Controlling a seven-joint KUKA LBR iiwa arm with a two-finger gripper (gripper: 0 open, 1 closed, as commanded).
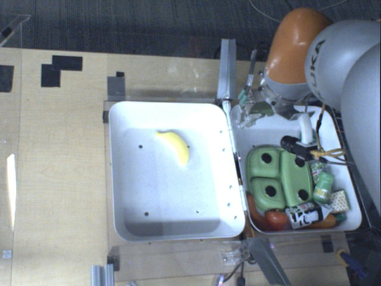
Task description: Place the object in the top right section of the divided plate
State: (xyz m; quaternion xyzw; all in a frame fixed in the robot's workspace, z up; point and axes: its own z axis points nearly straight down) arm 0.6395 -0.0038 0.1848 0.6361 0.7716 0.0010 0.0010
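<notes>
Yellow and curved, a small banana (175, 146) is seen lying in the left shallow white plastic bin (128, 219), in its upper middle part, well apart from the bin's walls. The pale wooden desk (53, 177) carries this bin and, touching it on the right, a second shallow white bin (352, 218). In the right bin a green divided plate with rounded sections (280, 177) is placed near the centre; black dots are seen in three of its sections. Along the plate's lower edge a red rounded item (274, 218) and a small dark packet with white print (305, 214) are found, and just beside its right edge a green bottle-like item (322, 183) is set. The grey arm with its orange band (294, 40) is extended over the upper part of the right bin, and the pincer (253, 109) is positioned at that bin's upper left corner. Whether the pincer is apart or together cannot be told, and nothing can be made out in its grip.
</notes>
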